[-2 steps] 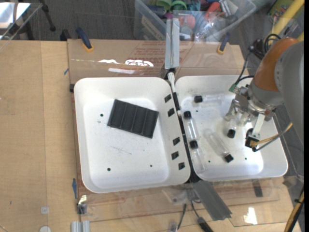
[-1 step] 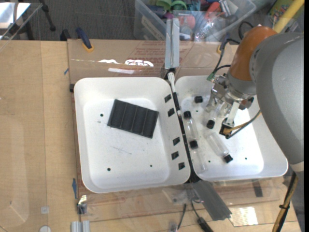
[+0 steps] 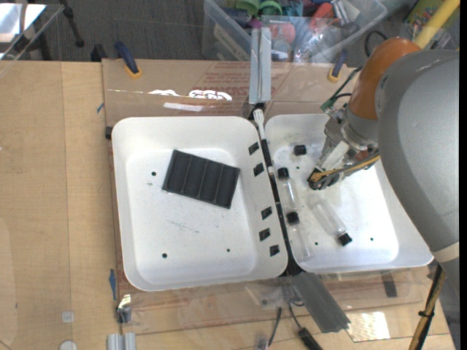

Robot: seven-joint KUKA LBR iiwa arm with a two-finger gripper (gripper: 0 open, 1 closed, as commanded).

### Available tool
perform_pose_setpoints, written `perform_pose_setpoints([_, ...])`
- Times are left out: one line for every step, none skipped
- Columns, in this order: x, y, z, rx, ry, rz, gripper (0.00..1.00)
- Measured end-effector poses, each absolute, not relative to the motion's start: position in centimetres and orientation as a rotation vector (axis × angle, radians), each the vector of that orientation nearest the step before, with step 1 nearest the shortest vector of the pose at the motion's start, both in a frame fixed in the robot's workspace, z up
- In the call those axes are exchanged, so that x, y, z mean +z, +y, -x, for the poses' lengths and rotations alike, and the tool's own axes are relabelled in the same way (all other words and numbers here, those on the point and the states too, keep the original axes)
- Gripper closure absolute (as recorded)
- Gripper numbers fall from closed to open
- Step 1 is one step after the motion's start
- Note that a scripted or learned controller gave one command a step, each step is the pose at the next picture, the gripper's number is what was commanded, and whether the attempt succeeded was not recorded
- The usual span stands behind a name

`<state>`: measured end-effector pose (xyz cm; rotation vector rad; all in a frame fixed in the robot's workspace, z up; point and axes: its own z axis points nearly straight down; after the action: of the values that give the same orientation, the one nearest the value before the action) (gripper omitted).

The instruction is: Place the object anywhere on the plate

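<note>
A black ribbed plate (image 3: 201, 179) lies flat in the left bin (image 3: 139, 268), toward its back. In the right bin (image 3: 379, 257), a clear tube with a black cap (image 3: 332, 226) lies near the middle. A second clear tube (image 3: 287, 194) rests along the bin's left wall, with a black cap at its near end. A small black piece (image 3: 299, 149) sits toward the back. My gripper (image 3: 330, 156) hangs low over the back of the right bin, just behind the middle tube and apart from the plate. Nothing is seen held in it.
The arm's grey body (image 3: 423, 137) covers the right bin's right side. A row of black clips (image 3: 264, 211) runs along the wall between the bins. Behind the bench stands a clear box of colourful toys (image 3: 292, 6).
</note>
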<state>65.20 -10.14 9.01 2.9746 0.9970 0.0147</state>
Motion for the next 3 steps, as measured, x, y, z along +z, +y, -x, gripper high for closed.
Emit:
perform_pose_setpoints([9.1, -14.7, -61.7, 0.010, 0.836, -3.026, 1.00])
perform_pose_setpoints([9.0, -10.4, -65.1, 0.014, 0.637, -3.072, 1.00])
perform_pose_setpoints([9.0, -9.9, -65.5, 0.011, 0.411, -3.110, 1.00])
